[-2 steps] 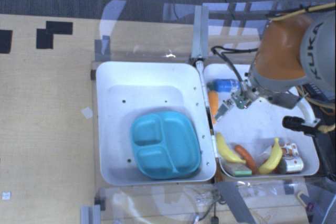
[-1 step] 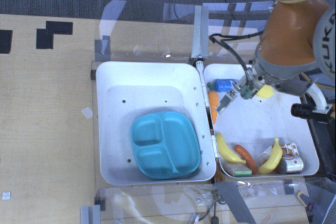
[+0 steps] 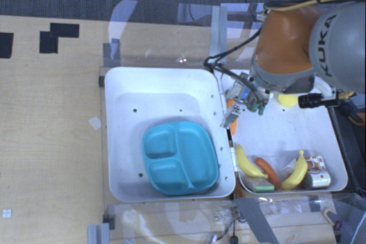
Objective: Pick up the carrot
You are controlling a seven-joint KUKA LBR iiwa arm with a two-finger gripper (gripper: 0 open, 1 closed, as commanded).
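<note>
Desk (image 3: 51, 123) carries two white bins. Left bin (image 3: 123, 106) has a teal plate (image 3: 180, 157). End effector (image 3: 243, 104) hangs over the right bin's (image 3: 337, 163) left edge, can't tell its state. Carrot (image 3: 230, 104) just beside it, mostly hidden. Two bananas (image 3: 249, 164) and a sausage (image 3: 267, 171) sit at the front.

plate (image 3: 180, 157) teal | bins (image 3: 160, 88) white | carrot (image 3: 230, 103) seemingly orange
</note>
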